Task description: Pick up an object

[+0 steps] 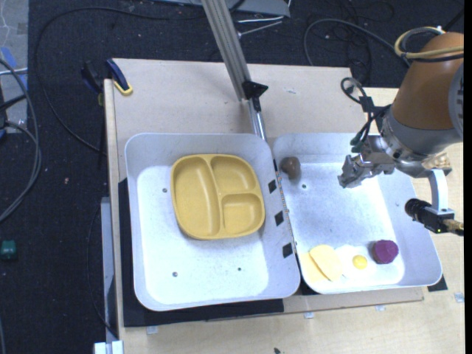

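The tool (357, 174) is hanging over the upper part of the right bin (346, 220), and whether it is spread or closed I cannot tell from this angle. Nothing is showing in its grip. Candidates are lying in that bin: a brown lump (290, 167) near the top left corner, and a purple ball (384, 251) beside pale yellow pieces (332, 261) along the front. The brown lump is sitting alone, so centring squarely over it before descending looks the cleanest bet.

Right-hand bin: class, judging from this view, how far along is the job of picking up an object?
Done: the gripper hangs above the right-hand bin. In hand: nothing visible. Left: the brown object, purple object and yellow pieces lie on the floor.
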